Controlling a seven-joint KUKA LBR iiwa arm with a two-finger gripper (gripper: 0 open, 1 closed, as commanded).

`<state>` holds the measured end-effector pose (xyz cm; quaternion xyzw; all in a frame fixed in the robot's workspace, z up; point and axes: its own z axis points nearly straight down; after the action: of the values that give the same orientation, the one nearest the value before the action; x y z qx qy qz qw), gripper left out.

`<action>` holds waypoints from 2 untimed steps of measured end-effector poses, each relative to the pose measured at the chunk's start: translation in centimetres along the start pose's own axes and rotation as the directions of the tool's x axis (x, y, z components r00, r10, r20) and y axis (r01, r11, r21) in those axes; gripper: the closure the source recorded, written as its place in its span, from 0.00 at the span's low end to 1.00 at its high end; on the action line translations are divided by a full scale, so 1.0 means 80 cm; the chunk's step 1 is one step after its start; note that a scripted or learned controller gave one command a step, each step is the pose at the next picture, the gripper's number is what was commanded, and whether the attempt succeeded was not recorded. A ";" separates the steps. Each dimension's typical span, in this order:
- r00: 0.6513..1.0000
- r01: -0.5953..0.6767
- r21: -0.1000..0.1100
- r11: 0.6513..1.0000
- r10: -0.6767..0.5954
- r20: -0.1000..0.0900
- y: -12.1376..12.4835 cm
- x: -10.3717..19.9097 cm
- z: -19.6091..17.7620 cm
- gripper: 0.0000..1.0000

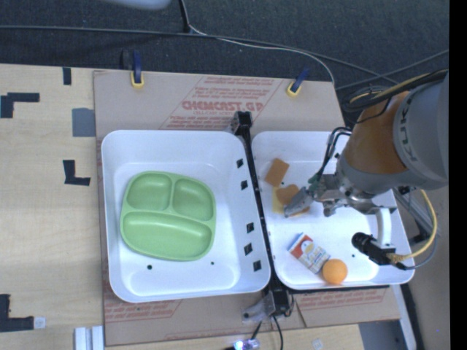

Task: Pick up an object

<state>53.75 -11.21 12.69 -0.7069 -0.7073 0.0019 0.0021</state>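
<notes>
Camera view: the grey arm's end effector [298, 206] hangs low in the right shallow white bin [379, 272], beside or perhaps touching a small tan block [287, 194]; whether it is open or closed I cannot tell. Another tan block [276, 171], a small red-and-white packet [309, 251] and an orange ball [335, 271] lie nearby. A green divided plastic plate [168, 216] fills the left bin [117, 152].

Wooden bench [44, 195], cardboard sheet [219, 100], dark carpet [292, 13] behind.
</notes>
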 end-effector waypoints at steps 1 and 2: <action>1.000 0.003 -0.002 1.000 -0.003 -0.001 0.001 0.002 -0.015 1.00; 1.000 0.000 -0.008 1.000 0.000 0.001 -0.003 -0.006 -0.071 1.00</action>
<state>53.54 -11.71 18.36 -0.7068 -0.7074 -0.0008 -0.0009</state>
